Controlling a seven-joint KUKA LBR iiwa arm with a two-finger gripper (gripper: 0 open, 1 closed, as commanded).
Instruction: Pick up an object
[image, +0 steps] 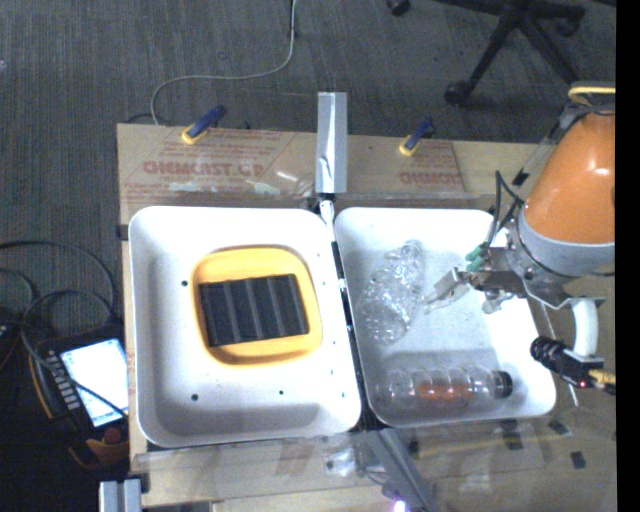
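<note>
The grey arm with its orange band is reaching in from the right over the right bin, and its gripper is hanging low above the middle of that bin, pointing leftward. Its fingers are showing as thin, pale prongs close together, and nothing is visibly sitting between them; whether they are fully closed is hard to tell at this size. Just to the left of the fingertips, a crumpled clear plastic piece is lying on the bin floor, near the fingers but seemingly not caught by them. Along the front wall of the same bin, a clear plastic bottle with a dark cap at its right end is lying on its side, well apart from the gripper. In the left bin, a yellow tray with a dark ribbed insert is sitting flat near the middle. Both bins are resting side by side on the bench, where two blue-and-yellow clamps are gripping its far edge.
</note>
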